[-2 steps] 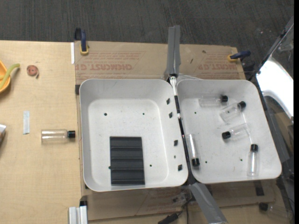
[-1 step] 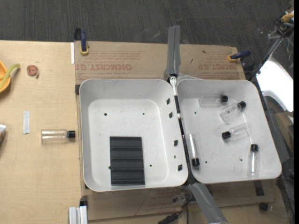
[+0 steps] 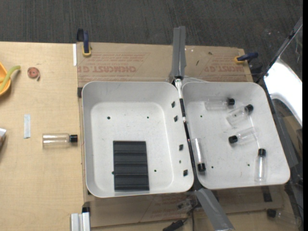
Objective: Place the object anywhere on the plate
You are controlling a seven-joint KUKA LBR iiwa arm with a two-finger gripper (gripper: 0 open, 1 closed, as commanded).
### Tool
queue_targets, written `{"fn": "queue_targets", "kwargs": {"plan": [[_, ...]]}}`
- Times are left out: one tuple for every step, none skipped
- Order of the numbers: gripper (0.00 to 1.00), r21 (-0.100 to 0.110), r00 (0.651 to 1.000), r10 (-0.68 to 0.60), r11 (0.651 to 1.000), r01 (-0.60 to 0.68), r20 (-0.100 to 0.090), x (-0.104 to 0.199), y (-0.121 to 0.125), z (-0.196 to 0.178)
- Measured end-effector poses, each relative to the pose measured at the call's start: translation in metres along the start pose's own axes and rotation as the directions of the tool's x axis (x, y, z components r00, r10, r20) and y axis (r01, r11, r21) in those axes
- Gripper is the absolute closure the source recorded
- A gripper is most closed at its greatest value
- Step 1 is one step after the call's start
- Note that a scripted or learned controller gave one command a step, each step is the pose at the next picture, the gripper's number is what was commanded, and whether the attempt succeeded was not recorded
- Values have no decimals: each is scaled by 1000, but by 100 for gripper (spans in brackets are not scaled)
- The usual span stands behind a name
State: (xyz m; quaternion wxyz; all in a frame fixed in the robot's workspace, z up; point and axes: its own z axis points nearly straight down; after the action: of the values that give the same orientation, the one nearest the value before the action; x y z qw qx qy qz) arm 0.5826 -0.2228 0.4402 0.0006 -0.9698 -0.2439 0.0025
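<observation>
Ribbed dark plate (image 3: 130, 165) lies in the left bin (image 3: 96, 129); five clear vials (image 3: 240, 136) fill the right bin. Grasp one mid-body. Pincer state: cannot tell.

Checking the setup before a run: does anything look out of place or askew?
One clear vial lies on its side on the bench left of the bins, apart from the five vials scattered in the right bin. The dark ribbed plate sits square in the left bin.
</observation>
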Motion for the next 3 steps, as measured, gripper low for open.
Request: {"fn": "queue_targets", "kwargs": {"plan": [[0, 0, 974, 225, 974, -225, 0, 63, -11, 0], [0, 0, 1000, -19, 1000, 19, 0, 5, 3, 0], [0, 0, 993, 120, 993, -120, 0, 54, -36, 0]]}}
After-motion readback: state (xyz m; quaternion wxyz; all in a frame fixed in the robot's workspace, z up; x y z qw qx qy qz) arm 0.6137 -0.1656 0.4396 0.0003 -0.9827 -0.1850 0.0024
